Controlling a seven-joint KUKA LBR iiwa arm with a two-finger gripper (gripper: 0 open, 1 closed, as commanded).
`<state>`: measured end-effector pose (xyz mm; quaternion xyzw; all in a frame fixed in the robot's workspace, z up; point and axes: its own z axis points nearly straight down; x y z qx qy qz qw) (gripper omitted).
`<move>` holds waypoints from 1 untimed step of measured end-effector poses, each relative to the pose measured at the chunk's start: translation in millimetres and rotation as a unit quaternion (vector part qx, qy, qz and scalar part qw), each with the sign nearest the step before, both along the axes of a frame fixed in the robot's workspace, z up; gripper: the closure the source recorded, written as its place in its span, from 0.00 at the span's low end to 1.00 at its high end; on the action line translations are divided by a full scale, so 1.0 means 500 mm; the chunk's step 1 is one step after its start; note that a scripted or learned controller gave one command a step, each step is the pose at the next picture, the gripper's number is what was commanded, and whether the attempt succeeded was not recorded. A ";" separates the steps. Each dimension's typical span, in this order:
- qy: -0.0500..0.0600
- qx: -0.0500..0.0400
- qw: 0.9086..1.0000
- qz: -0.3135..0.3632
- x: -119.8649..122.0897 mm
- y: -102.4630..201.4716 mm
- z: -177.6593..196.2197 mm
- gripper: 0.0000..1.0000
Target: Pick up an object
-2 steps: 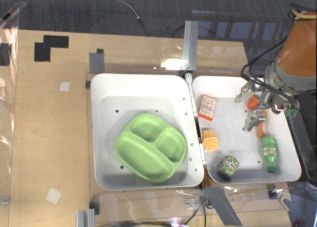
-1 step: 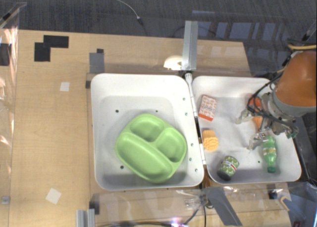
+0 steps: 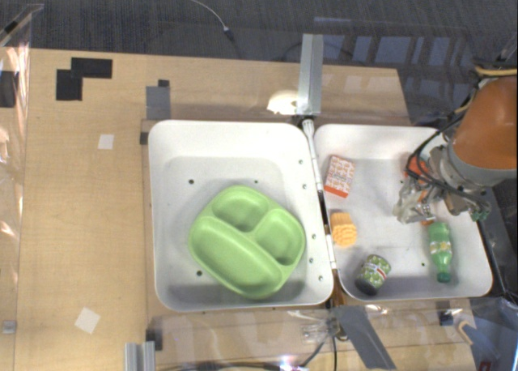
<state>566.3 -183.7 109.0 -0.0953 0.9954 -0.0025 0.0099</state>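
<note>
Over the right bin point(image 3: 380, 138), the arm point(image 3: 486, 138) angles down, its pincer point(image 3: 414, 209) just above the green bottle point(image 3: 439, 249), grip state unclear.

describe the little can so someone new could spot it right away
Look in the right-hand white bin, along its near edge. The can lies there, below the orange corn-like toy and left of the green bottle. It alone is short, round and dark with a green label.

Right bin point(image 3: 380, 136) centre floor bare; green bottle point(image 3: 440, 251), can point(image 3: 373, 272) crowd near wall.
</note>
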 end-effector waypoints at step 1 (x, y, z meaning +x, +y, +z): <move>0.001 0.004 0.993 -0.119 0.049 0.142 -0.035 1.00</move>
